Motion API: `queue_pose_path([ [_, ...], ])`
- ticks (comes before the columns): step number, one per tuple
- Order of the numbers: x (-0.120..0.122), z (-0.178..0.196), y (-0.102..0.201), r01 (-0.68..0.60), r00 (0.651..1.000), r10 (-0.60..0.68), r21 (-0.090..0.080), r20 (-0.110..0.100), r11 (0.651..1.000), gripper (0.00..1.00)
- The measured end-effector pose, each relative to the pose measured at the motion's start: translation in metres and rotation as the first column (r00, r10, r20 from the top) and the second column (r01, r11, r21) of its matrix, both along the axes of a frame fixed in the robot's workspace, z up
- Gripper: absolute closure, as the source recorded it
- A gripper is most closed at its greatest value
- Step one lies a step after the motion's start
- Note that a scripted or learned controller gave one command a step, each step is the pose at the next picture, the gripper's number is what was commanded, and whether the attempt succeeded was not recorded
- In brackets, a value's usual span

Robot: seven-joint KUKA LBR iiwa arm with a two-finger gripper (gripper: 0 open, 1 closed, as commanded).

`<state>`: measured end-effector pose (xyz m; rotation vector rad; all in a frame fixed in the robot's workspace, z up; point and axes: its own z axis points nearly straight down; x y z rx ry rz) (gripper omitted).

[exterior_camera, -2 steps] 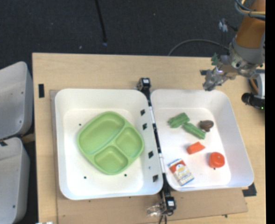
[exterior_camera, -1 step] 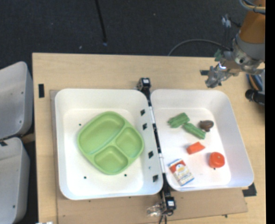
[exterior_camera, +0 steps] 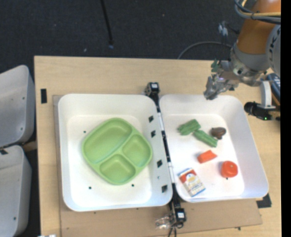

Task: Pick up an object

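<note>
Where the right bin (exterior_camera: pixel 251 132) comes nearest the camera, a small carton (exterior_camera: pixel 191 181) with a red and blue printed face lies close to the front wall and to the divider; its lettering is too small to read. Just beyond it an orange block (exterior_camera: pixel 207 156) rests mid-floor, and an orange-red round piece (exterior_camera: pixel 229 169) sits to its right, with bare white floor between that piece and the right wall. Farther back, a green hammer-shaped toy (exterior_camera: pixel 197 131) lies at a slant, its far end almost touching a small brown lump (exterior_camera: pixel 218 132). No writing shows on any of these. Across the divider, the left bin (exterior_camera: pixel 66 132) carries a green three-compartment plate (exterior_camera: pixel 116 150) with open white floor all around it. At the far rim of the right bin the pincer (exterior_camera: pixel 213 92) hangs above the wall, carrying nothing; whether its tips are spread I cannot tell. Bare tabletop (exterior_camera: pixel 110 75) runs beyond both bins.
</note>
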<state>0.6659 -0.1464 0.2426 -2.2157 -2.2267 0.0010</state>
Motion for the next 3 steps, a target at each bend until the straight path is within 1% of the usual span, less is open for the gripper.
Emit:
queue_pose_path([
  [1, -0.014, -0.009, 0.051, -0.001, 1.0, 0.001, 0.001, 0.001, 1.0, 1.0],
  [2, -0.031, -0.016, 0.096, 0.0, 1.0, 0.0, 0.001, 0.0, 1.0, 1.0],
  [3, -0.053, -0.022, 0.147, -0.001, 1.0, 0.001, 0.001, -0.001, 1.0, 1.0],
])
